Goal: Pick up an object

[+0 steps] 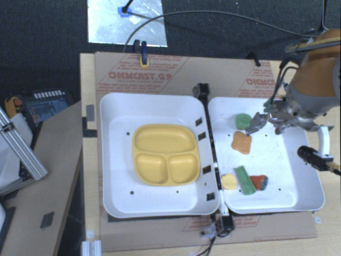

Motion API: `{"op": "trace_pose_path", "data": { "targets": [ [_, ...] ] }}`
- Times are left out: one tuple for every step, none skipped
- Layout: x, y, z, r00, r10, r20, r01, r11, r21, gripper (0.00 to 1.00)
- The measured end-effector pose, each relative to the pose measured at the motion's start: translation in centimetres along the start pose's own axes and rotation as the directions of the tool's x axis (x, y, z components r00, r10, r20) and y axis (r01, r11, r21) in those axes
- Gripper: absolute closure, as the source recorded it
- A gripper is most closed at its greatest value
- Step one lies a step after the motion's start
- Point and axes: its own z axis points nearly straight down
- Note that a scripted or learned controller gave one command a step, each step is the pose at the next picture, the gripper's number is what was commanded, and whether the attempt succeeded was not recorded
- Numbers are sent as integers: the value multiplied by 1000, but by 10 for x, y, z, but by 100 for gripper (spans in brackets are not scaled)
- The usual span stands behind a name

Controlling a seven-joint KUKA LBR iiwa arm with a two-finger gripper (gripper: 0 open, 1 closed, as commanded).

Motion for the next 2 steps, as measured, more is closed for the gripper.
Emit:
{"op": "trace_pose_path", "data": {
  "targets": [
    [0, 3, -7, 1000, -2, 2, 2, 1000, -13, 0],
    [-3, 11, 38, 1000, -1, 1, 1, 1000, -11, 0]
  ]
}}
